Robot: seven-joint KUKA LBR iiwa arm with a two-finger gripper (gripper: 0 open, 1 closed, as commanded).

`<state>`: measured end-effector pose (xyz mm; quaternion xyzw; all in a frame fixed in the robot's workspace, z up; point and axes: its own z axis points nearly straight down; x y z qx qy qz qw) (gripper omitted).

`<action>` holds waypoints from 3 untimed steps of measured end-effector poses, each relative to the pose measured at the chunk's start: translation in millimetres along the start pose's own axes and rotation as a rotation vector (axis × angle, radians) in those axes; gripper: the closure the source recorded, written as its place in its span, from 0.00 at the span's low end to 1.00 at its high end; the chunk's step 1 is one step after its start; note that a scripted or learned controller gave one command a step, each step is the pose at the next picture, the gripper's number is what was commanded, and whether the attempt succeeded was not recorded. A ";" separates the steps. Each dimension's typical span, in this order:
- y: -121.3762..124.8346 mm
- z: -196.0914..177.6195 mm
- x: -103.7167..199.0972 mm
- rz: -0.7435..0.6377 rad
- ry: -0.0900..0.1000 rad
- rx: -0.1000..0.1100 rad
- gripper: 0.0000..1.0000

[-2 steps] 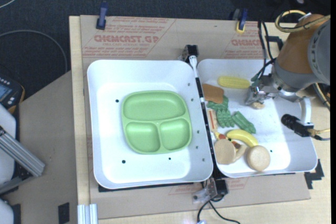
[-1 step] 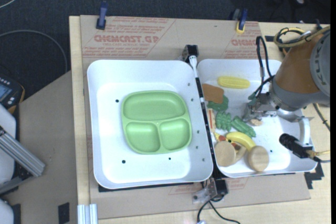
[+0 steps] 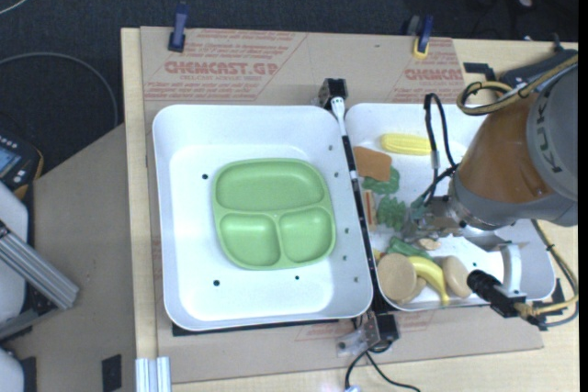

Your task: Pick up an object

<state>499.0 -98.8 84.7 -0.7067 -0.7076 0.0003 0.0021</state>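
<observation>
The right bin (image 3: pixel 360 118) holds a heap of toy food. A yellow corn cob (image 3: pixel 405 143) lies at the back, with a brown wedge (image 3: pixel 372 163) just in front of it. Green leafy pieces (image 3: pixel 390 212) sit in the middle. Near the front lie a tan round piece (image 3: pixel 397 275), a yellow banana (image 3: pixel 428 273) and a beige piece (image 3: pixel 455 273). My gripper (image 3: pixel 425 225) reaches down from the right into the middle of the heap, by the green pieces. The arm's grey and orange body (image 3: pixel 505 170) covers the bin's right half.
The left bin (image 3: pixel 184 197) holds a green divided plate (image 3: pixel 274 212) with three compartments. A black divider (image 3: pixel 354 188) runs between the bins. Black cables loop over the arm (image 3: pixel 432 119). Blue clamps (image 3: pixel 177 28) hold the cardboard at the bench's back edge.
</observation>
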 end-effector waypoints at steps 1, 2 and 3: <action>2.3 -10.3 -2.4 0.002 -0.003 -0.006 1.00; 2.9 -20.3 -2.5 0.003 -0.004 -0.009 1.00; -18.9 -147.0 76.6 -0.008 0.000 -0.014 1.00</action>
